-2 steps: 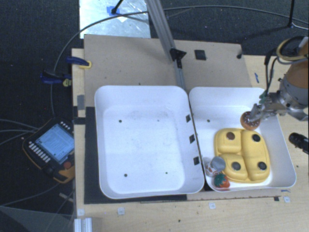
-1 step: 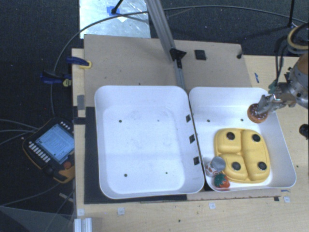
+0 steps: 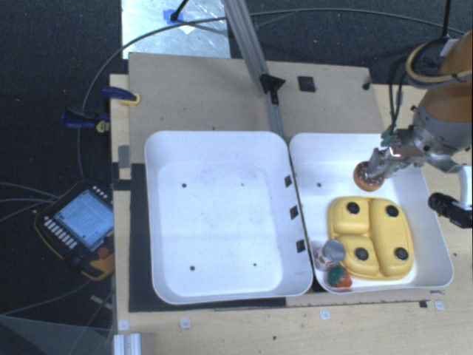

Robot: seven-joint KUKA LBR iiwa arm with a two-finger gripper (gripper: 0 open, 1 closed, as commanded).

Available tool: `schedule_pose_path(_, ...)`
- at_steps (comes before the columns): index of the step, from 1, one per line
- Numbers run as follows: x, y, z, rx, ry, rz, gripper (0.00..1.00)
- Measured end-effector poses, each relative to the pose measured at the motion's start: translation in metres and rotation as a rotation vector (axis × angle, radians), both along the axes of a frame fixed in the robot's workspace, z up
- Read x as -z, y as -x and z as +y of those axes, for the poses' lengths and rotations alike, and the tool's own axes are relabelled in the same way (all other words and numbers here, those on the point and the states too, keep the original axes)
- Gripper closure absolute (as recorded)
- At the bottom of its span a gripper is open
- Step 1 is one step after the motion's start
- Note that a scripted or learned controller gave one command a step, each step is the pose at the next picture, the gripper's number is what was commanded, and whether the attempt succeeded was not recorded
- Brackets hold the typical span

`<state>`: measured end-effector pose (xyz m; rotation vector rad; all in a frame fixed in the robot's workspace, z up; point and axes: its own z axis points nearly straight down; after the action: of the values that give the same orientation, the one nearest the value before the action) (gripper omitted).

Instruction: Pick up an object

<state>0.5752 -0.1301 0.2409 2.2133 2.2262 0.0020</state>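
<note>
A large yellow moulded block [image 3: 372, 237] with several dark holes lies in the right bin [image 3: 314, 161], toward its near side. A small brown round object [image 3: 366, 176] sits just beyond the block, right under my gripper [image 3: 378, 166], which reaches in from the right and hangs over the bin's far half. Whether the brown object is between the fingers is not discernible. At the bin's near left corner lie a small grey-and-white item [image 3: 329, 251] and a small red-and-green item [image 3: 338, 275].
The left bin [image 3: 214, 213] stands beside the right one, joined by black clips [image 3: 293, 211]. A metal pole [image 3: 247, 35] slants across the back of the bench. A hand-held controller [image 3: 77, 224] lies off the bench at the left. A black fixture [image 3: 451, 207] sticks out by the right bin's edge.
</note>
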Motion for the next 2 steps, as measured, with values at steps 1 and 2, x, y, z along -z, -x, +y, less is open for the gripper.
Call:
schedule_pose_path(1, -0.006, -0.005, 0.046, -0.002, -0.001, 0.001, 1.0)
schedule_pose_path(2, 0.002, -0.016, 0.105, -0.003, -0.001, 0.0, 1.0)
